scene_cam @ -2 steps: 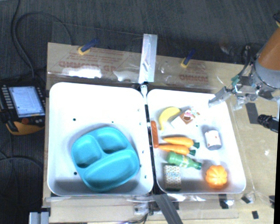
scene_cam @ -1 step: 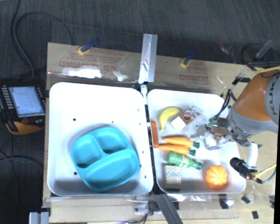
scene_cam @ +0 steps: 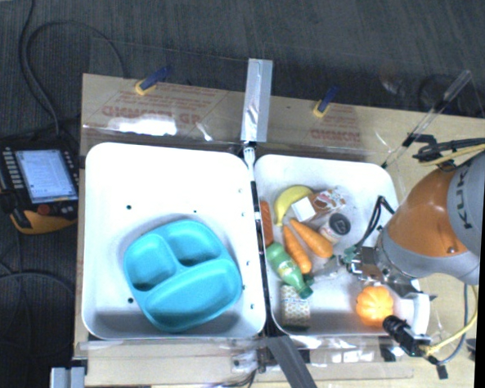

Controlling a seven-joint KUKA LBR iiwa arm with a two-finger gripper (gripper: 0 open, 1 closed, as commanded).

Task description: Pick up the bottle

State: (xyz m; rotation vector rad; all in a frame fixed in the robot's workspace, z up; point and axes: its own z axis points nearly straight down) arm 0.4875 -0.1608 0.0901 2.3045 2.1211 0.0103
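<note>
A small green bottle [scene_cam: 285,266] lies on its side in the right bin [scene_cam: 366,176], near the bin's left wall and just below two carrots [scene_cam: 308,241]. My gripper [scene_cam: 359,261] hangs low over the middle of the right bin, to the right of the bottle and clear of it, with a carrot tip and a strip of bin floor between them. The arm's orange band [scene_cam: 425,217] and grey wrist cover the bin's right side. Nothing shows in the gripper's grasp.
Also in the right bin: a banana [scene_cam: 290,199], a clear jar with a dark lid [scene_cam: 336,224], an orange [scene_cam: 373,304] under the wrist, and a speckled block [scene_cam: 294,307] at the front. A blue divided plate [scene_cam: 184,272] lies in the left bin [scene_cam: 110,214].
</note>
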